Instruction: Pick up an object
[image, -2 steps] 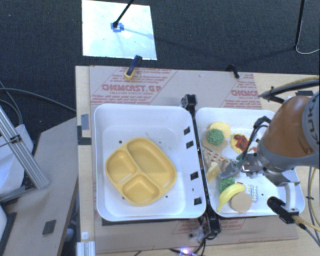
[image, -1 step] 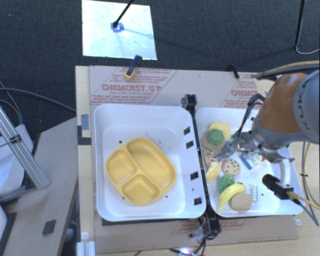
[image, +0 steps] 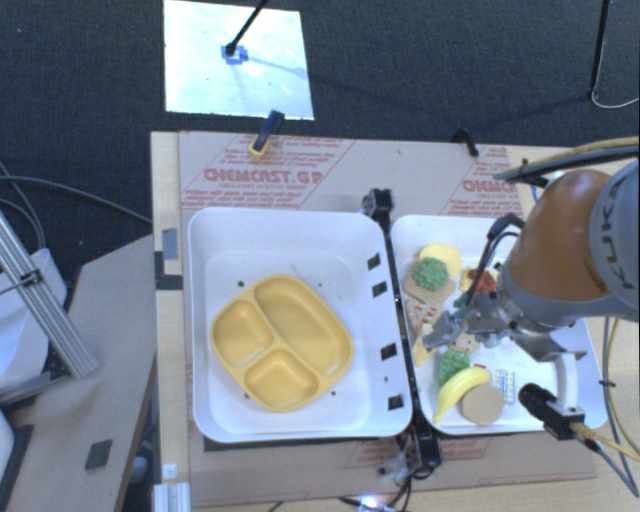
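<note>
Banana (image: 459, 388) sits in the right bin (image: 590, 410), near edge, beside a tan disc (image: 483, 404); hand (image: 452, 327) hovers just above the pile; can't tell its opening, nothing visibly held; looks mid-approach; next it needs to drop and close.

arm (image: 575, 250) cut off at right edge, covering part of right bin (image: 430, 420); tool (image: 462, 325) fingers too blurred to tell.

Tray (image: 283, 342) in left bin (image: 215, 250) — banana (image: 458, 388) in right.
</note>
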